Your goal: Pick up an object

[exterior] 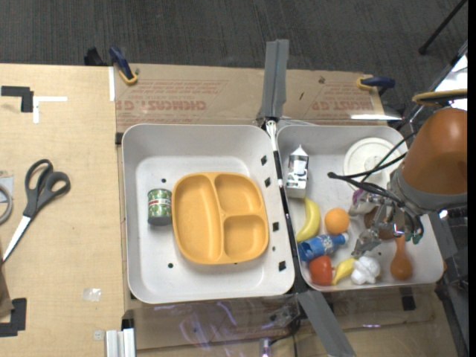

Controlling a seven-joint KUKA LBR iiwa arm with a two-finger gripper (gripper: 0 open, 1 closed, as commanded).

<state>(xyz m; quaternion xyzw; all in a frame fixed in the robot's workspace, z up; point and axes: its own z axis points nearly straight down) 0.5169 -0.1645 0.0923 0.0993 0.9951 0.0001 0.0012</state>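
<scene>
Camera view: you were looking down at a slant on both white bins, side by side on the bench.
Left bin [141, 274]: it held a yellow divided plate [220, 217] about in the middle, with a small green can [159, 206] lying just beside the plate's left edge.
Right bin [327, 136]: this was the crowded one, so your pick candidates all sat here.
Arm [439, 158]: it came in from the right, with the orange band up top over the right bin's far side.
Gripper [375, 233]: it was down low in the right bin, over the lower right part. Fingers looked parted a bit, but honestly cables and metal bits cluttered it, so you couldn't tell the state for sure, and nothing was visibly between them.
White plush [363, 271]: it sat right under the fingertips, near the bin's front wall.
Orange ball [337, 220]: left of the gripper, close by.
Banana [309, 220]: lying next to the ball, along the divider side.
Blue bottle [321, 245]: below the banana, with a red ball [320, 271] touching its lower end.
Milk carton [297, 172]: up near the divider.
White plate [370, 157]: back corner, partly behind the cables.
Brown spoon-like thing [401, 259]: by the bin's right wall.
Bench [59, 266]: scissors [33, 199] lay well apart, off to the left.
</scene>
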